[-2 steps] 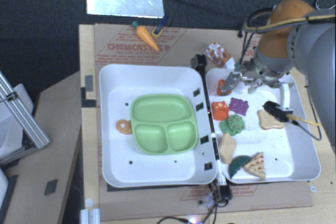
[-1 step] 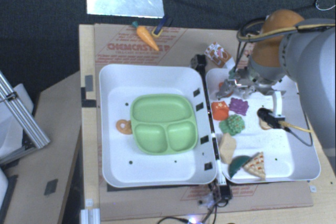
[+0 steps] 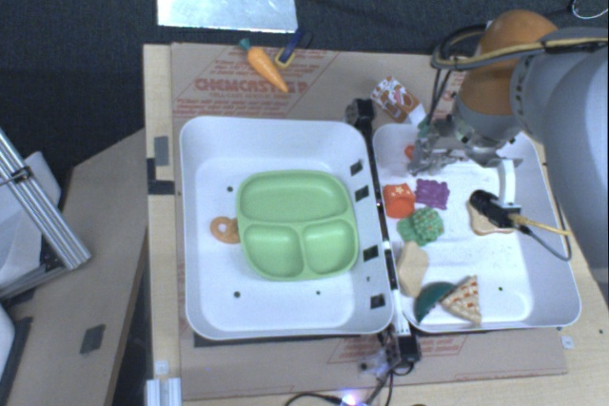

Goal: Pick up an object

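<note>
Gripper (image 3: pixel 430 150) hovering low near right bin (image 3: pixel 552 299) far-left corner, finger state unclear. Purple piece (image 3: pixel 433 194) lying just beside it, toward near edge, apart. Cardboard (image 3: pixel 314 76) showing "CHEMCAST", possibly more.

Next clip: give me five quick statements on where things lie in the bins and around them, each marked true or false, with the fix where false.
1. The green tray lies in the left bin. True.
2. The carrot lies in the right bin. False: it lies on the cardboard behind the bins.
3. The pizza slice lies near the right bin's front edge. True.
4. The purple piece sits in the green tray. False: it lies in the right bin, beside the orange block.
5. The gripper hangs over the left bin. False: it is over the right bin's back part.
</note>
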